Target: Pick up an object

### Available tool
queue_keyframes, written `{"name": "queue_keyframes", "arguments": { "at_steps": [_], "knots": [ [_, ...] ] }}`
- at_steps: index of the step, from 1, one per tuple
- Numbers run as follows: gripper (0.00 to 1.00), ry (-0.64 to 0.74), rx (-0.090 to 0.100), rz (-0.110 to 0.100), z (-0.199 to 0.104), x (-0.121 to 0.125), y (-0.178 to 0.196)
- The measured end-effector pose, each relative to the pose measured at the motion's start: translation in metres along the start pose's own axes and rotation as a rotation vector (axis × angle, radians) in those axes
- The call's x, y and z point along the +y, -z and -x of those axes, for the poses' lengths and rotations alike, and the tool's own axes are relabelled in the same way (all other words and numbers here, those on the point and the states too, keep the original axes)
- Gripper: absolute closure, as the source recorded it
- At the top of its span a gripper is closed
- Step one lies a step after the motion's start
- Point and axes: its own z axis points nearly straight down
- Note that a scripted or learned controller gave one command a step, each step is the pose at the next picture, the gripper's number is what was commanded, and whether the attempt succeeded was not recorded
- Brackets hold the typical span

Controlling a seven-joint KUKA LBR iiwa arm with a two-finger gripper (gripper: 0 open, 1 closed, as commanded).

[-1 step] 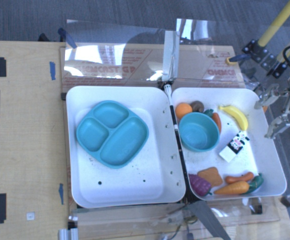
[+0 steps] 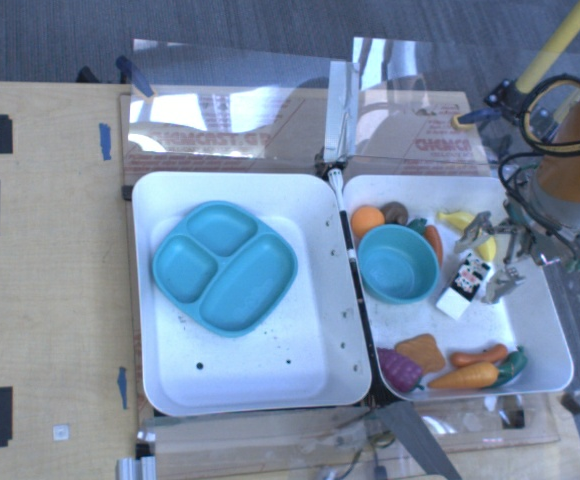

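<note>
Your pickable things are all crowded into the right shallow white plastic bin (image 2: 560, 353), which suits an arm that reaches in from the right: a round blue plastic bowl (image 2: 398, 261) sits at its far left, with a small orange ball (image 2: 367, 218) touching its far rim and a white carton with black printing (image 2: 464, 282) just right of it. The left shallow white bin (image 2: 160, 368) holds a blue three-compartment plate (image 2: 225, 266). Your two-finger gripper (image 2: 500, 253) hangs low over the right bin, fingers (image 2: 505, 280) spread apart and grasping nothing, just beside the carton, which I judge the likeliest target.
</note>
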Motion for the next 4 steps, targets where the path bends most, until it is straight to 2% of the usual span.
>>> {"name": "queue_keyframes", "arguments": {
  "at_steps": [1, 2, 3, 4],
  "knots": [
    [0.0, -0.019, -0.004, -0.001, -0.021, 0.055, -0.004],
    [1.0, -0.019, -0.014, -0.008, -0.018, 0.054, 0.01],
    [1.0, -0.128, -0.011, -0.002, 0.04, 0.078, 0.114],
    [1.0, -0.002, -0.007, -0.002, -0.005, 0.08, 0.013]
  ]
}}
